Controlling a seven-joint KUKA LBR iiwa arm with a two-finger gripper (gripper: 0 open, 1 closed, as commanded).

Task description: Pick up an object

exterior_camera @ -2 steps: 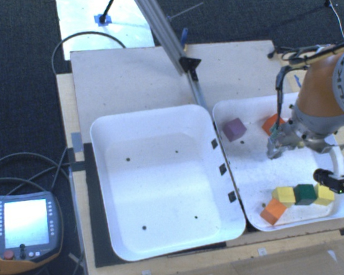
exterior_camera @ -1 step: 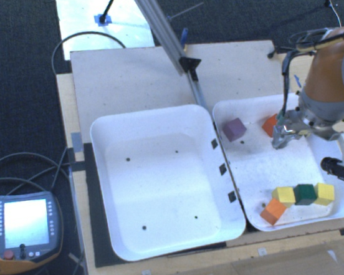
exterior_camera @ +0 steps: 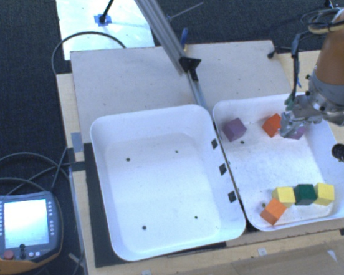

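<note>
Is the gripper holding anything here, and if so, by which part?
Cannot be told. The gripper is low in the right bin, over a purple block beside the orange block; no grasp is visible.

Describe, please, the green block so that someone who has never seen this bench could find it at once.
Start at the right-hand white bin and look along its near edge, where a short row of blocks lies. The green block sits in the middle of that row, between two yellow blocks. It is the one dark green cube among them.

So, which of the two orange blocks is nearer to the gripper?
The orange block at the right bin's far end, just left of the gripper; the other orange block lies by the near wall.
</note>
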